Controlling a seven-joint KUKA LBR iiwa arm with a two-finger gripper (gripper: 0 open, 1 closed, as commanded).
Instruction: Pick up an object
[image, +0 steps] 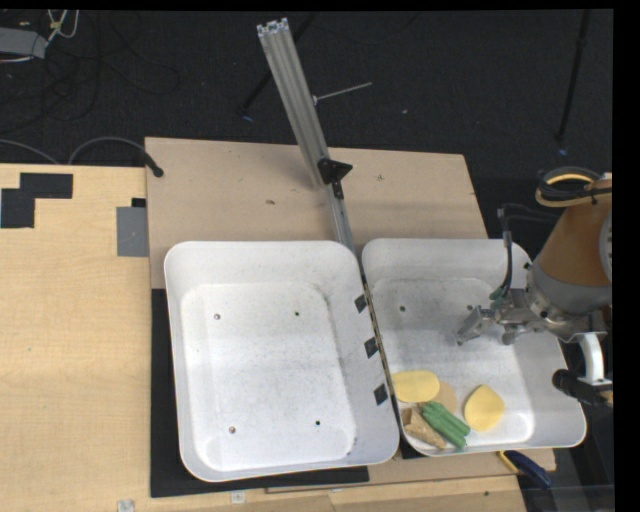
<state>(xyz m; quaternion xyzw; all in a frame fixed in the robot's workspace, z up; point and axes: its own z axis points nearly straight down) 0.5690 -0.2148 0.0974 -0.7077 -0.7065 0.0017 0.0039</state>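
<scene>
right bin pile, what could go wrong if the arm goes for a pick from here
The items sit bunched in the right bin's near corner: two yellow pieces, a green piece and a tan piece touching. The gripper may close on two at once or nudge them apart. They also lie close to the bin's front wall, so the fingers could hit the rim.

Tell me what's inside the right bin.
The right bin holds two yellow pieces, a green object and a tan piece partly under it. The gripper hovers above.

End effector (487, 325) low, fingers spread
</scene>
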